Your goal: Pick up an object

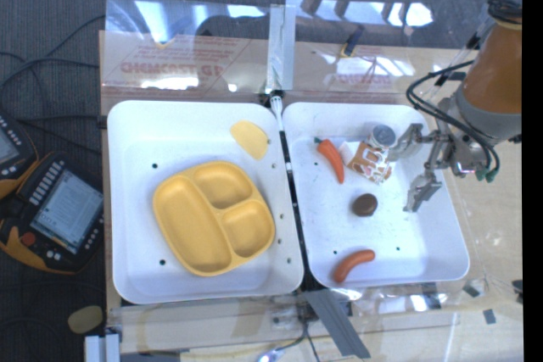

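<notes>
- Showing faint reddish lettering, mirrored and too washed out to read, is the clear plastic sheet (191, 59) running along the upper middle of the frame behind both bins.
- Carrying an orange and white printed pattern whose writing is too small to read, a small carton (371, 163) is sitting in the upper part of the right bin (441, 263), with a round grey-lidded can (383, 135) just beside it.
- Lying left of the carton, an orange carrot (332, 160) is pointing its long axis from upper left to lower right, green end up.
- Resting near the bin's lower edge, a smooth red sausage (352, 264) is stretching from lower left to upper right.
- Sitting between them is a small, round, dark brown piece (365, 204).
- Hanging over the right side of the right bin, the gripper (417, 168) is spreading its two grey fingers wide apart, holding nothing.
- Occupying the left bin (127, 182) are a glossy yellow three-compartment plate (215, 216), tilted diagonally, and a flat pale yellow chip (251, 138) above it.
- Lying at the left edge of the frame is an orange-trimmed control pendant (53, 212).
</notes>
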Available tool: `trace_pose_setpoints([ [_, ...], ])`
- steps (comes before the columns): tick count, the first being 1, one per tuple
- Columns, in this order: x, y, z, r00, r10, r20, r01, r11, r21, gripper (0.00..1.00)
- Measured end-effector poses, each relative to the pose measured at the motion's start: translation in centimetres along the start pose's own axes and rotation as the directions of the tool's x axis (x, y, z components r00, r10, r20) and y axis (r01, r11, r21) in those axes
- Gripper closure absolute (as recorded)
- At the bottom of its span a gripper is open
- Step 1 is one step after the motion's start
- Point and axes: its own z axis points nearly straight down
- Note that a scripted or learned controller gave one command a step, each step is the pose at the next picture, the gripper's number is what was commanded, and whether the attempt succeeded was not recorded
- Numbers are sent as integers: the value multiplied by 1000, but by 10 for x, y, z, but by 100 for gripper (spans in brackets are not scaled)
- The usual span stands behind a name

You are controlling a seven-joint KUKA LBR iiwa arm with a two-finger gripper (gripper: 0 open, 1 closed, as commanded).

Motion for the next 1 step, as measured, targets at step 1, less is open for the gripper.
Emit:
trace_pose_setpoints([
  [1, -13, 68, 132, 990, 144, 7, -144, 990, -1, 0],
])
